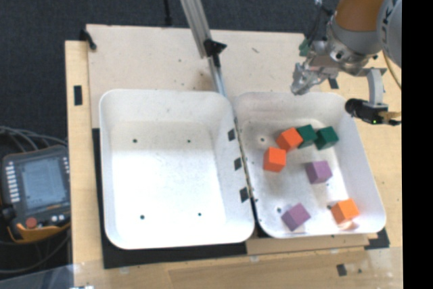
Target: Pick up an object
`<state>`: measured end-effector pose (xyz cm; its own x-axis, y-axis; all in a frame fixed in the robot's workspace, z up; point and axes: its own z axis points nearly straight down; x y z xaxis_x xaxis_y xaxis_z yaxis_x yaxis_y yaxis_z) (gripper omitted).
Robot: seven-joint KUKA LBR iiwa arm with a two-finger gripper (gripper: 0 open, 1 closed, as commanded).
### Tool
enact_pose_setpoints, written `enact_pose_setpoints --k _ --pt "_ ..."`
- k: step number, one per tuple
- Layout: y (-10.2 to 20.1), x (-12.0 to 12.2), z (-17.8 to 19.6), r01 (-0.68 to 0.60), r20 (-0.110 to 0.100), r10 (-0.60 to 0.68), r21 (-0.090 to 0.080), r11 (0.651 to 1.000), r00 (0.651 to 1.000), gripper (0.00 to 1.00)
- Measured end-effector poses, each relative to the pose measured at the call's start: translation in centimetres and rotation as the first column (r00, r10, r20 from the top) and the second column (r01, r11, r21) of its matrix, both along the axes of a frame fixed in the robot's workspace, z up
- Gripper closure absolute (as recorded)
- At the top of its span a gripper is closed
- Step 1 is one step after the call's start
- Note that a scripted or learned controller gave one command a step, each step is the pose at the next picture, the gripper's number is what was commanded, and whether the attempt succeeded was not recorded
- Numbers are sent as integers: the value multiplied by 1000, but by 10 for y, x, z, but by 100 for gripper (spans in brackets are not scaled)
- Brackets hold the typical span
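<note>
Blocks point(291, 139) mid right bin point(362, 166), open margins at every wall

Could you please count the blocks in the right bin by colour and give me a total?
Orange blocks: 3
Green blocks: 2
Purple blocks: 2
Total: 7, all in the right bin

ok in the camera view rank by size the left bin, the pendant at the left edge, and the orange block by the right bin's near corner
1. Left bin
2. Pendant
3. Orange block
</note>
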<state>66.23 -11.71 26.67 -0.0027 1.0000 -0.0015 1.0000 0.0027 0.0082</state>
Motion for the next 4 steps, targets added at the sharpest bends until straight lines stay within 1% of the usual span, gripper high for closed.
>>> enact_pose_setpoints --k 1,2,3,4 --pt "45 -9 -13 -2 -9 2 1 1000 1000 100" --pt "83 -30 -19 -2 -9 2 1 1000 1000 100" --pt "124 -43 -28 -2 -9 2 2 1000 1000 100" --pt "185 -59 -29 -5 -10 5 4 1000 1000 100"
